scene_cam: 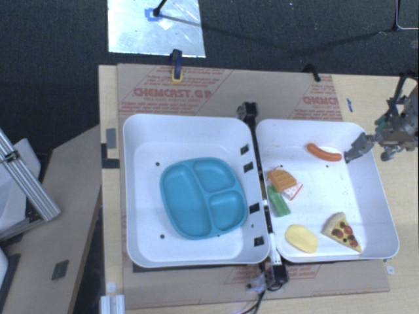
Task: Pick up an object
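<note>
The right bin [366, 247] holds several toy foods. A sausage [324, 152] lies near its back, and an orange piece [282, 178] with a small red and white wedge [292, 190] sits at its left. A green strip [278, 201] lies along the left wall. A yellow lump [301, 238] and a pizza slice [342, 231] rest at the front. My gripper [372, 152] hovers over the bin's right rim, just right of the sausage. It is open with nothing between its fingers.
The left bin [141, 195] carries a blue divided plate [203, 197]. A black divider with clips [252, 169] runs between the bins. Cardboard [216, 90] lies under both, and a shiny metal sheet [154, 18] sits beyond the bench.
</note>
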You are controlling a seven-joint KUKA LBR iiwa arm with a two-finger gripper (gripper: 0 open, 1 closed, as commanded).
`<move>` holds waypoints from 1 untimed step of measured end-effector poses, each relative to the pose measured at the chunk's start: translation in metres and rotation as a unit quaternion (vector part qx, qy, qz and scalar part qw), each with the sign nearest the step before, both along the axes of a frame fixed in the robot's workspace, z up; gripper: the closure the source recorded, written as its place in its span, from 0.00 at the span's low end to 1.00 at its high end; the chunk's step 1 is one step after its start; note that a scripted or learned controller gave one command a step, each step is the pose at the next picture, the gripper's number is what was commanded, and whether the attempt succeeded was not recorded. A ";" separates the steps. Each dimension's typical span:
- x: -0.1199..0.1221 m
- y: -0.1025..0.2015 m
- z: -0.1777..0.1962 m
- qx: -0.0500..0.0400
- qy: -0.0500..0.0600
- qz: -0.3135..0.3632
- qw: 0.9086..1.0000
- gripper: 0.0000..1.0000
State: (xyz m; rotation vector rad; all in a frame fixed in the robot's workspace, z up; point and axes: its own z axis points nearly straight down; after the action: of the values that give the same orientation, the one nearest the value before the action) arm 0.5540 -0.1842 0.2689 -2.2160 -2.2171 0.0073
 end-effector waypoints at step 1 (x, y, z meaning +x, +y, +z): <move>0.002 0.000 0.005 -0.001 -0.005 0.001 1.000 0.00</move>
State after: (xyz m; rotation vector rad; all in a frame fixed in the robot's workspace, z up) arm 0.5561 -0.1837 0.2741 -2.2185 -2.2262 -0.0007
